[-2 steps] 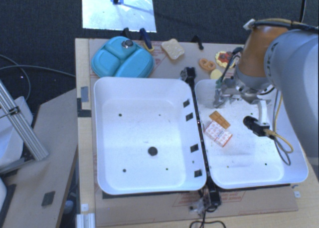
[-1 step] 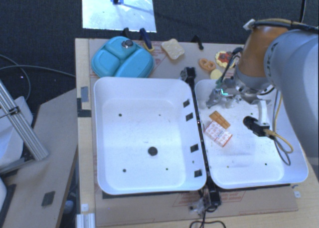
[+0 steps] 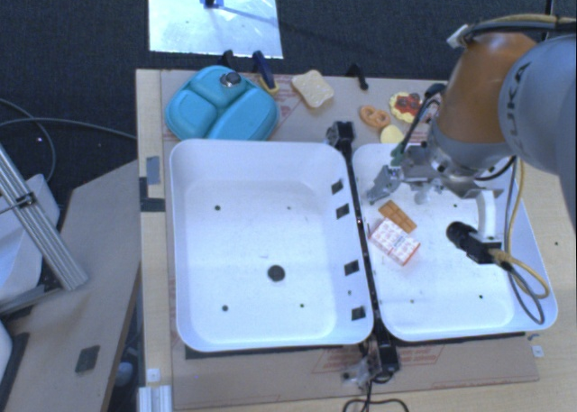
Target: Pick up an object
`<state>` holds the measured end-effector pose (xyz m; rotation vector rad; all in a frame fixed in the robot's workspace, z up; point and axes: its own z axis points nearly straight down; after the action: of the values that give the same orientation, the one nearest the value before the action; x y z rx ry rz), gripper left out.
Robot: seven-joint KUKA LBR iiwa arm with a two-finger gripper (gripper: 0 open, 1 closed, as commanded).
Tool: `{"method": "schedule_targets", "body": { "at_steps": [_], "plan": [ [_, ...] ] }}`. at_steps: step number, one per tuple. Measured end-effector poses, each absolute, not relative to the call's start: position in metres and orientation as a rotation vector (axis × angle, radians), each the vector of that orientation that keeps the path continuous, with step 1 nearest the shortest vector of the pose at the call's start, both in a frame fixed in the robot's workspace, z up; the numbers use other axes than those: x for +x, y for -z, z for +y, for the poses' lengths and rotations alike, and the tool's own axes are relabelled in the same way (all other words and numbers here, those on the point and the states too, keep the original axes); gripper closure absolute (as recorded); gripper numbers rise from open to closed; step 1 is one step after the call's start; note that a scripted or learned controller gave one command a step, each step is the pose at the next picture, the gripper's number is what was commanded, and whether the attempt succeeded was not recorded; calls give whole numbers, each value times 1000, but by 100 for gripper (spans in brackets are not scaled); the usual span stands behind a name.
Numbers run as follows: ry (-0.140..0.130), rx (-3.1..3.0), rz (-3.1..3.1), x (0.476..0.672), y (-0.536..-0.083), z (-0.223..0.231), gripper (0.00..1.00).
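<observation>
In the right bin (image 3: 451, 311) lie an orange waffle-like piece (image 3: 397, 216) and, just in front of it, a small white box with red checks (image 3: 395, 242). A small dark round piece (image 3: 276, 272) lies in the left bin (image 3: 225, 221). My gripper (image 3: 386, 183) hangs low over the right bin's back left corner, just behind the orange piece. I see nothing held in it. The grey arm with its orange band (image 3: 487, 86) hides the right bin's back right part.
A black fitting (image 3: 469, 241) with a yellow cable loop (image 3: 527, 284) hangs from the arm over the right bin. Behind the bins lie a blue divided plate (image 3: 221, 105), a bread slice (image 3: 313, 88), a pretzel (image 3: 373, 116) and a red-and-yellow toy food (image 3: 407, 105).
</observation>
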<state>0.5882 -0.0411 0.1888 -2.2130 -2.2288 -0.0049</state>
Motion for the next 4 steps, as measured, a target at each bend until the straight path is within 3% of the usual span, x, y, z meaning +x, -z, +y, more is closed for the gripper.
{"method": "schedule_targets", "body": {
  "at_steps": [1, 2, 3, 4],
  "plan": [
    [3, -2225, -2224, 620, -127, -85, 0],
    [7, -2218, -2232, 670, -84, -89, 0],
    [3, -2223, -2224, 621, -86, -94, 0],
    [9, -2226, -2229, 624, -98, -94, 100]
  ]
}}
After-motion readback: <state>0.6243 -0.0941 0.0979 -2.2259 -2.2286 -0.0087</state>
